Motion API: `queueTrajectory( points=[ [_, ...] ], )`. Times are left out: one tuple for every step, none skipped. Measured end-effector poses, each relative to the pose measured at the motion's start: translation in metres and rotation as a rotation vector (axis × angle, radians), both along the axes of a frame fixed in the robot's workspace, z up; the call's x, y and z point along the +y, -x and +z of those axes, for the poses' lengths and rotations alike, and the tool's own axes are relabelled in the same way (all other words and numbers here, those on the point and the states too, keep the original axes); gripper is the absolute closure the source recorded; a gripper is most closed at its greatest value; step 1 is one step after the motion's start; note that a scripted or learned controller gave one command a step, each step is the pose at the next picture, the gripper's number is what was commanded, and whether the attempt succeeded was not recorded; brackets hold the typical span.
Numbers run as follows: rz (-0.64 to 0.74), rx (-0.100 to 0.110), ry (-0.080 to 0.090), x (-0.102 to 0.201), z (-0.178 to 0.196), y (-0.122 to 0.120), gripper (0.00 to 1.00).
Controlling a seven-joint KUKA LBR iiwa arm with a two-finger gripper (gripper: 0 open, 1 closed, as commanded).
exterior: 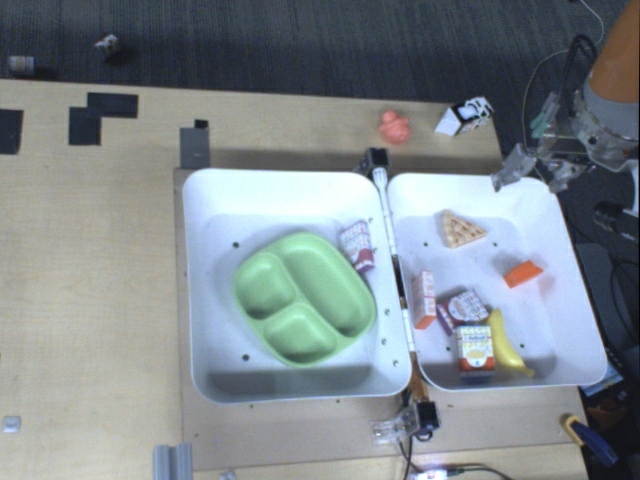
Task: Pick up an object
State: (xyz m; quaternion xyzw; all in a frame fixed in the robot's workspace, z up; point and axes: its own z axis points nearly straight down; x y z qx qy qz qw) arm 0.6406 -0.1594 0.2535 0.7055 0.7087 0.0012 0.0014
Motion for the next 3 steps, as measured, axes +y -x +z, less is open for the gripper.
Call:
queueTrajectory(
  points=[
    [0.002, 0.003, -0.001, 0.0, -0.152, -0.019, 0.0],
    [0.0, -0.012, 0.002, 0.05, -0.163, 0.021, 0.0],
    [0.001, -0.029, 0.0, 0.052, -0.146, 0.016, 1.0]
  ],
)
